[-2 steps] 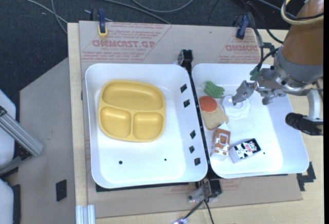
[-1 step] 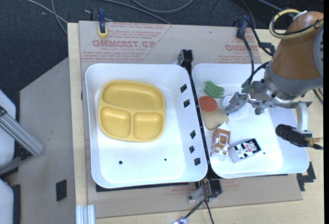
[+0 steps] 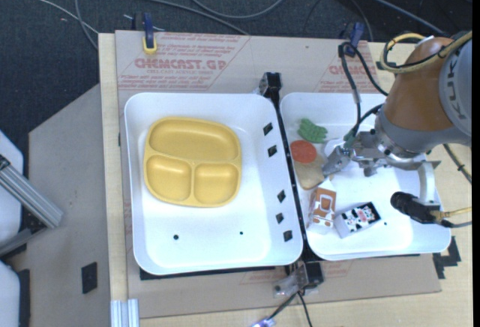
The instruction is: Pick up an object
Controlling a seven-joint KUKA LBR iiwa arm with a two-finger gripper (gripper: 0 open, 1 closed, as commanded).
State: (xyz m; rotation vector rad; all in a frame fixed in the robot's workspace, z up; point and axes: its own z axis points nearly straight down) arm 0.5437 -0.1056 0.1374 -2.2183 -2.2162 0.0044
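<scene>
two shallow white plastic bins are set side by side on the counter point(image 3: 187, 55) so objects can be moved between them: the left bin point(image 3: 255, 243) holds one yellow three-compartment plastic tray point(image 3: 193, 161). the right bin point(image 3: 397, 243) holds the graspable items: one black-and-white patterned box point(image 3: 356, 218), one orange-and-white carton point(image 3: 323, 207), one red round piece point(image 3: 304, 151), one green leafy toy point(image 3: 313, 130). the end effector point(image 3: 335, 160) hangs just beside the red piece; whether it is apart or together cannot be told.
</scene>
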